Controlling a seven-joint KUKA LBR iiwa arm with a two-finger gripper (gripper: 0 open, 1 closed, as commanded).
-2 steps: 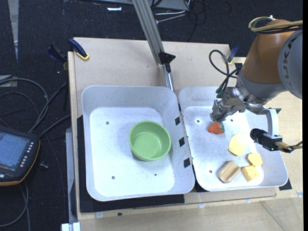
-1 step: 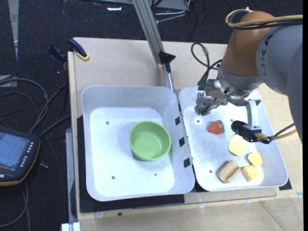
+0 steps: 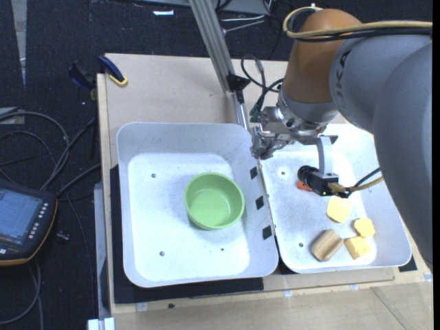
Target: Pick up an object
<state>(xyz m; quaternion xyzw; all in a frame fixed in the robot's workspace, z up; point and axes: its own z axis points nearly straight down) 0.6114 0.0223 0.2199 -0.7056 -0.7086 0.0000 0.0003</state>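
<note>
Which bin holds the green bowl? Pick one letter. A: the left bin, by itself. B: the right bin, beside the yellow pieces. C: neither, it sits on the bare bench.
A: the green bowl sits upright near the middle of the left bin, while the yellow pieces lie in the right bin.

A pale wooden worktop (image 3: 172, 91) carries two shallow white bins, set side by side with their inner rims touching. The left bin (image 3: 148, 253) sits on a black mat (image 3: 185, 289) that shows along its front edge. The right bin (image 3: 302, 253) lies nearer the worktop's right side. A blue-and-yellow clamp (image 3: 112, 71) grips the far left corner of the worktop.
</note>
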